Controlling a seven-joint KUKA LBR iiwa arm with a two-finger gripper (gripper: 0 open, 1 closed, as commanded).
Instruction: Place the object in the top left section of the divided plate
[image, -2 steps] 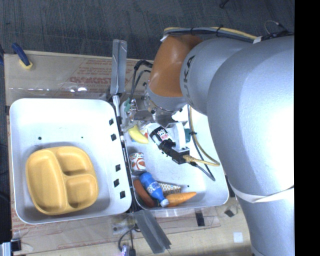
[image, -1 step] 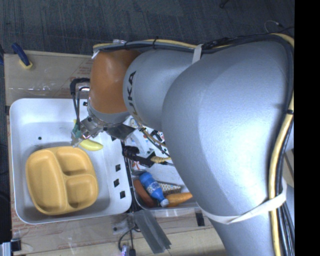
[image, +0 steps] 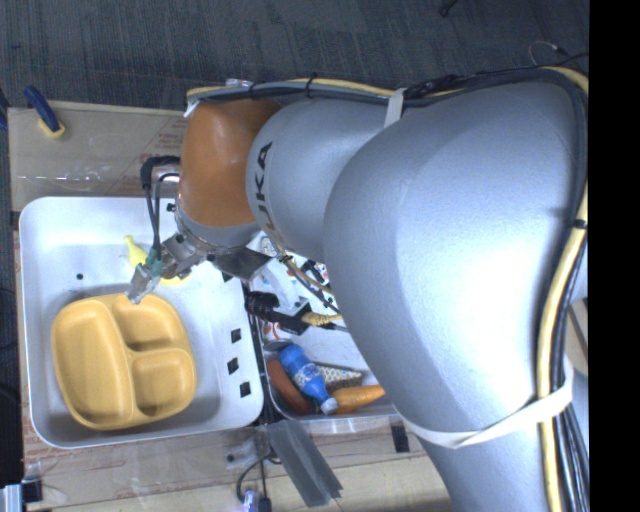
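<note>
**End effector at the upper rim of the divided plate**

You see the grey arm (image: 430, 250) filling the right half of the view, with its orange band (image: 215, 165) at about 11 o'clock from the centre. The end effector (image: 143, 283) points down and to the left, and its tip is just at the upper edge of the divided plate (image: 122, 360), near the top middle of the plate. I cannot tell if its fingers are wide or narrow, because they are too small and dark against the bin.

The divided plate is yellow and lies in the left bin (image: 50, 230), toward 7 o'clock of the view. It has one long section on the left and two smaller sections on the right. Just beside the end effector, at about 12 o'clock from the plate, a small yellow object (image: 137, 249) lies on the bin floor, partly hidden by the end effector; it is apart from the plate, not in any section.

In the right bin (image: 330, 420), under the arm, you can see a blue bottle (image: 305, 376) and an orange carrot-like item (image: 355, 397) near 6 o'clock.
</note>
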